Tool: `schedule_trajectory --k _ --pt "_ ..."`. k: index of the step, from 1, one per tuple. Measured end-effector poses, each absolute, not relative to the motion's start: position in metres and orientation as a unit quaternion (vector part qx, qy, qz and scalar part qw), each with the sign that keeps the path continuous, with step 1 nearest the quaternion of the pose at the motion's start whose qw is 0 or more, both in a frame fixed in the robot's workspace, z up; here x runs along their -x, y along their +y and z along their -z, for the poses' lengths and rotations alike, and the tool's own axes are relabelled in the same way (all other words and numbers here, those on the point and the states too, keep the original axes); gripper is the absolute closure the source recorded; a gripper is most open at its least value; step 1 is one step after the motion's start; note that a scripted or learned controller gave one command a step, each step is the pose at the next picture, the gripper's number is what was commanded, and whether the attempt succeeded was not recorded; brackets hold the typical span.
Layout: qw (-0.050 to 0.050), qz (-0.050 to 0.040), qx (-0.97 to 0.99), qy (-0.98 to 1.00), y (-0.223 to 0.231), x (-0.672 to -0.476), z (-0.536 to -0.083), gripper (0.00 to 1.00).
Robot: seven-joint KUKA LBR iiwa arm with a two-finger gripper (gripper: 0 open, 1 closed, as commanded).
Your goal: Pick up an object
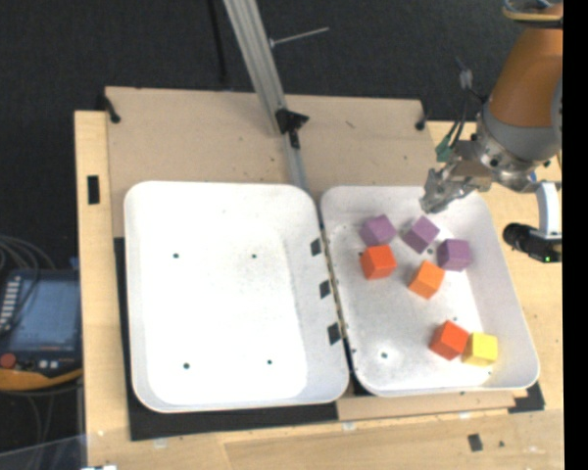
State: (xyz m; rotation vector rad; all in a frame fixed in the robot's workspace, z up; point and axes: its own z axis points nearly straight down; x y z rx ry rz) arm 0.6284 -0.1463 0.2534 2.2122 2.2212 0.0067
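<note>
The right bin [500,292] holds several small blocks. Three purple blocks lie in its upper half: one at the left [377,229], one in the middle [420,233], one at the right [455,254]. An orange-red block [377,261] sits below the left purple one, and an orange block [426,279] lies near the centre. Near the bin's front right corner a red-orange block [450,340] touches a yellow block [481,348]. My gripper [435,202] hangs over the bin's far edge, just above the middle purple block, with nothing visibly held.
The left bin [220,292] lies beside the right one, with black clips [325,289] along the shared edge. A slanted metal pole [260,57] rises behind the bins. A control pendant [29,326] rests off the bench at the left.
</note>
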Motion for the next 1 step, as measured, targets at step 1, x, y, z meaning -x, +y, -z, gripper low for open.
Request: schedule_trajectory --k 1 --pt "0.0 -0.001 -0.705 0.709 -0.0958 -0.6194 -0.2626 1.0"
